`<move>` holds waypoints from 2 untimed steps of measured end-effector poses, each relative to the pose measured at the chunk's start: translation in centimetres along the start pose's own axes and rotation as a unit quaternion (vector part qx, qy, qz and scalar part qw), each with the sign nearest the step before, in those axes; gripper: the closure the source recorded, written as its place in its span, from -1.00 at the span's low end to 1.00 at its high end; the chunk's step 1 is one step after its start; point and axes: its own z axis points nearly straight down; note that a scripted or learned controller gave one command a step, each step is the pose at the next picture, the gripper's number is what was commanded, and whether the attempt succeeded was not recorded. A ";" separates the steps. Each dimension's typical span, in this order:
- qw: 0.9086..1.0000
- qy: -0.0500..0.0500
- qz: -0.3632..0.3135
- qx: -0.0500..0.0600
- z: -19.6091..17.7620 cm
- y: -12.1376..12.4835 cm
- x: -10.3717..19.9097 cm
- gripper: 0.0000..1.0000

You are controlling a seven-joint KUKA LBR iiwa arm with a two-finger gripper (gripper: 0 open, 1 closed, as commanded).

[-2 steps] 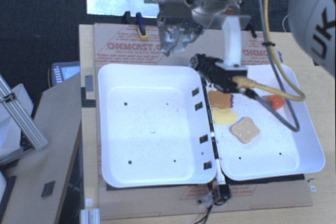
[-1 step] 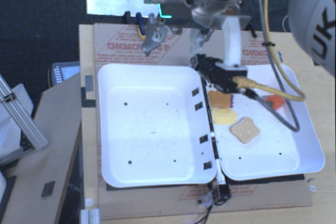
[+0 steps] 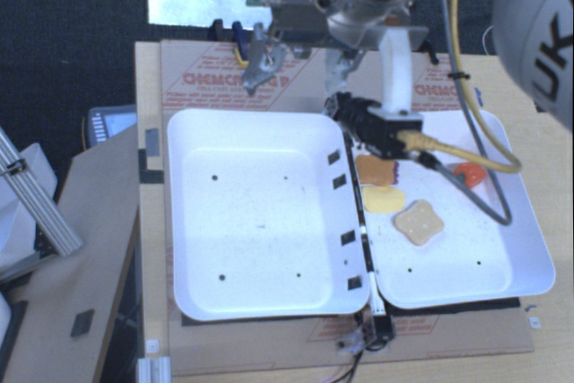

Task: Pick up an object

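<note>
The gripper [image 3: 341,83] hangs in the upper middle of the frame, over the top edge of the bins. Whether it is spread or closed, I cannot tell. In the right bin [image 3: 525,269] lie an orange piece [image 3: 375,170], a yellow piece [image 3: 384,199] and a beige toast piece [image 3: 419,222], close together.

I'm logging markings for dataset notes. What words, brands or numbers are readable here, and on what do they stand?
"UK": black letters on the grey arm, cut off by the frame edge.
"CHEM...": red print on the cardboard sheet behind the left bin; the rest is blurred.
Red print on the cardboard's right and front parts: too blurred to read.
</note>
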 end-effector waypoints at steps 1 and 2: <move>1.000 0.000 0.000 0.000 0.0 0.0 0.0 -1.00; 1.000 0.000 0.000 0.000 0.0 0.0 0.0 -1.00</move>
